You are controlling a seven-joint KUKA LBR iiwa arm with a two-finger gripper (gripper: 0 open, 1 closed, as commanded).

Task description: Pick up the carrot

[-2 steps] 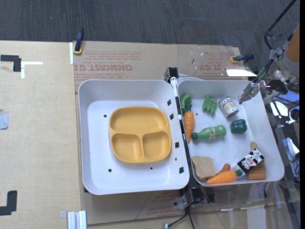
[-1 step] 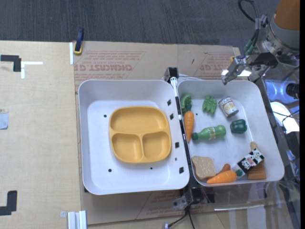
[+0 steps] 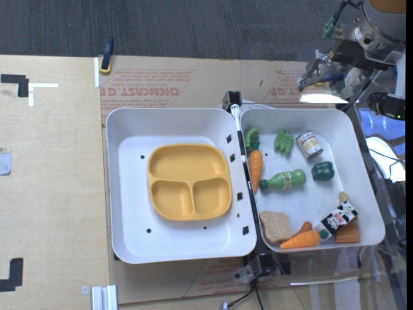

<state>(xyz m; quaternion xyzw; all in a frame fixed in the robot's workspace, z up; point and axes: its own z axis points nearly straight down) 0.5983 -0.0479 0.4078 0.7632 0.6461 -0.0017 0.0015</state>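
An orange carrot [image 3: 255,166] with a green leafy top lies lengthwise along the left wall of the right bin [image 3: 359,148]. A second orange carrot-shaped piece [image 3: 301,240] lies near that bin's front edge, beside a bread slice [image 3: 275,225]. My gripper [image 3: 327,90] hangs over the far rim of the right bin, well behind and to the right of both. Its fingers stand apart, open, with nothing between them.
The right bin also holds a green leafy piece [image 3: 282,141], a small can [image 3: 310,144], a green pepper [image 3: 322,170], a green bottle [image 3: 284,181] and a cow-print carton [image 3: 340,218]. A yellow divided plate [image 3: 190,181] sits in the left bin [image 3: 122,173].
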